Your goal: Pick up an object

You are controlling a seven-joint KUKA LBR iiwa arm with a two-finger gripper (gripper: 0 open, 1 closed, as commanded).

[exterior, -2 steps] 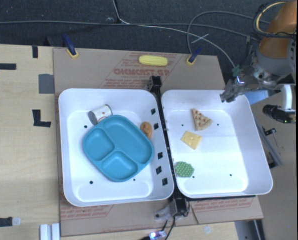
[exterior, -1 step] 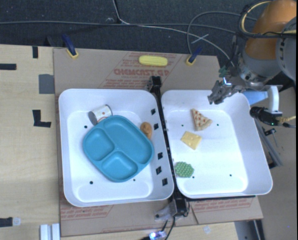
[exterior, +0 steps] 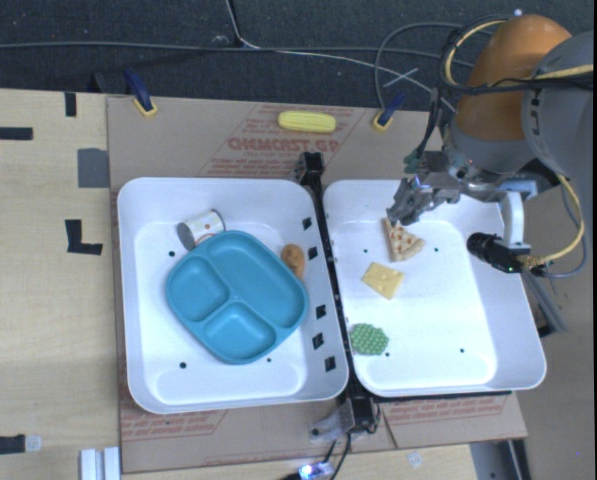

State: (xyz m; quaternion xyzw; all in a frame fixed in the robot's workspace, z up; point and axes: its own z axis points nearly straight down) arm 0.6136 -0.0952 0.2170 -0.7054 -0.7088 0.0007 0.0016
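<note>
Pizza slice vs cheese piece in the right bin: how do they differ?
The pizza slice is a triangle, orange-tan with red spots; the cheese piece is a squarish block, plain pale yellow. The pizza slice lies nearer the bin's far wall, right below the gripper; the cheese piece lies nearer the middle, apart from the gripper. Both are small toy foods lying flat on the floor of the right bin.
</note>
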